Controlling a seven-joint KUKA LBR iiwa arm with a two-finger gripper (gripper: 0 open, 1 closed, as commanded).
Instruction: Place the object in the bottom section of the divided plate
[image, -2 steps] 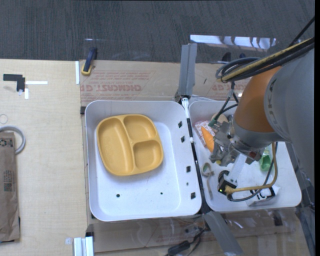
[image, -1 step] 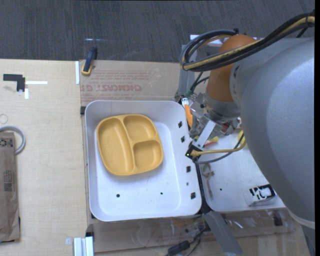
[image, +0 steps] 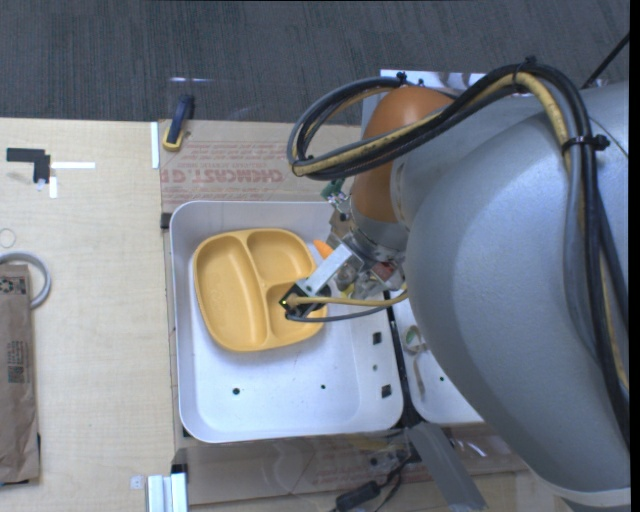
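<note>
"Plate (image: 232, 292) first: where was it?"

"It lay flat in the left bin (image: 290, 392), toward the far side. It was yellow, with one long section on the left and two smaller ones on the right."

"And the end effector (image: 362, 264)?"

"It was low over the plate's right rim, under the arm (image: 520, 250), which covered most of the right bin (image: 440, 398). The wrist hid it, so I could not tell whether it was apart or together."

"Was it holding anything?"

"I couldn't say. An orange piece (image: 320, 246) showed just beside the plate's upper right rim, close against the end effector. I could not tell whether it was gripped, touching the rim, or lying on the bin floor."

"Anything in the plate's sections?"

"Nothing I could make out in the parts that showed."
</note>
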